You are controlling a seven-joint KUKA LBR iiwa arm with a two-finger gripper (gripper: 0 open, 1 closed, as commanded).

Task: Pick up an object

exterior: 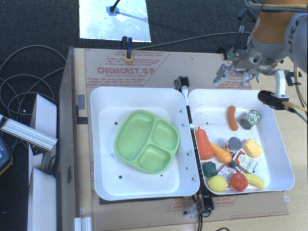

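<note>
Your candidates all sit in the right bin (284,174): a sausage (232,117) and a small tin (250,119) at the far side, well apart from the rest; then a tight heap near the front. In the heap are an orange bottle (203,143) against the left wall, a carrot (221,152), a grey lid (235,143), a corn cob (252,148), a green piece (209,169), a lemon (217,184), a tomato (238,181), a banana (254,181) and a printed packet (247,163).

The gripper (234,74) hangs above the far rim of the right bin, holding nothing; its two fingers look spread apart, though they are small and blurred.

Risks as you go in:
- The heap is packed, with things touching, so fingers likely land on two at once or push one aside and close on air.
- Round things, such as the tomato, lemon and tin, probably roll or squirt out.
- The bottle hugs the wall, leaving little room for a finger on that side.
- The sausage is the safest bet, lying alone, but it is thin and could slip if you are off centre.

The left bin (103,129) holds a green divided plate (147,141); ignore it.
</note>
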